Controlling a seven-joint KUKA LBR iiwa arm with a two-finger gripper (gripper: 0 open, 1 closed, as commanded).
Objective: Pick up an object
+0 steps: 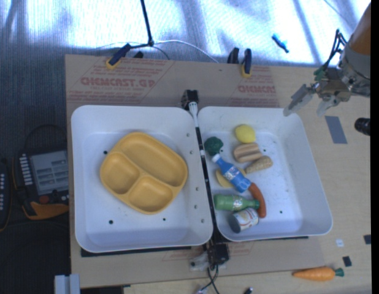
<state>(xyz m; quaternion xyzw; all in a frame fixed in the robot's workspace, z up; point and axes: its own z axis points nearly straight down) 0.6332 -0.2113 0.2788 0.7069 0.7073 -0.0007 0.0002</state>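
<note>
white right bin packs its pickable things tight: one lemon, one hot dog, one corn cob, one blue bottle, one green bottle, one can. claw hangs spread and bare past the bin's far right corner, so a drop from here could nudge neighbours or pinch two. one yellow tray sits in the left bin, one carrot on the desk.

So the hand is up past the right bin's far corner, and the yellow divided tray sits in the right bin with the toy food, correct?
Not quite. The camera view shows the yellow divided tray alone in the left bin; the toy food lies in the right bin. The hand is indeed up past the right bin's far corner.
</note>
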